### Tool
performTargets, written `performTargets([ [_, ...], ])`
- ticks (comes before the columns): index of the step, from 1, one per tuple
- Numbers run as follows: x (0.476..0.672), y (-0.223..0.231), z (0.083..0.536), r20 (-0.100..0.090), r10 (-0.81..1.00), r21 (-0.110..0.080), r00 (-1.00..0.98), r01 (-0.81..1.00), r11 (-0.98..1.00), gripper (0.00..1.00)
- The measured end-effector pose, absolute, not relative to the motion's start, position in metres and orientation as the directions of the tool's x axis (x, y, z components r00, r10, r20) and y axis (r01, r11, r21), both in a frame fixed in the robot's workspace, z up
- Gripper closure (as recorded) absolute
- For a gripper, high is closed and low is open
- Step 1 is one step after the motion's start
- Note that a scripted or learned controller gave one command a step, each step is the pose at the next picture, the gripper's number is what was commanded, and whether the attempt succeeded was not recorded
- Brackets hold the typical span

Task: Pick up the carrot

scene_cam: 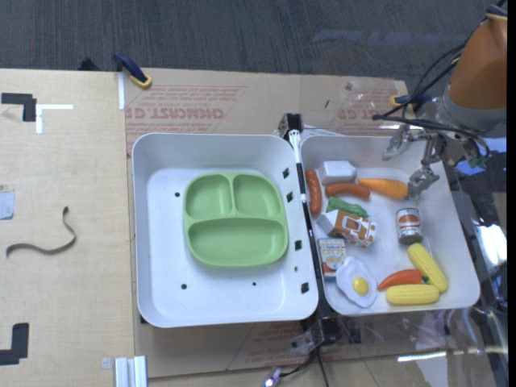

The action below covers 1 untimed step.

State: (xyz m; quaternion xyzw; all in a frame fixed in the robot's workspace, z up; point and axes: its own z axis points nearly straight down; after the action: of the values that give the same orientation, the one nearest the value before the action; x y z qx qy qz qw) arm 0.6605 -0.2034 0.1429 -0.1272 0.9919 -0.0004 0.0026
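Two white bins side by side on a bench. Left bin (153,240) holds a green divided plate (236,220), lying flat near its middle. Right bin (459,224) holds toy food. The carrot (384,187) lies in the upper part of this bin, roughly level, its thick end toward the right, just beside a hot dog (347,190) on its left. A white block (339,170) sits above the hot dog. Lower down: a small carton (355,228), a can (409,225) standing upright, two corn cobs (427,266) near the lower right corner, a red pepper (400,279) between them, a fried egg (357,284) at the lower edge. The arm comes in from the right, orange band (482,63) at upper right. The gripper (419,180) hangs over the upper right of the right bin, its tip just beside the carrot's thick end; whether they touch is unclear. Finger spread: cannot tell, metal parts overlap. Nothing seen held between them.
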Motion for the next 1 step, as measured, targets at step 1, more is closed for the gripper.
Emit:
performTargets([
  [1,0.6609,-0.2211,0.094,-0.007,-0.21,-0.001,-0.978,-0.21,0.978,0.0],
])
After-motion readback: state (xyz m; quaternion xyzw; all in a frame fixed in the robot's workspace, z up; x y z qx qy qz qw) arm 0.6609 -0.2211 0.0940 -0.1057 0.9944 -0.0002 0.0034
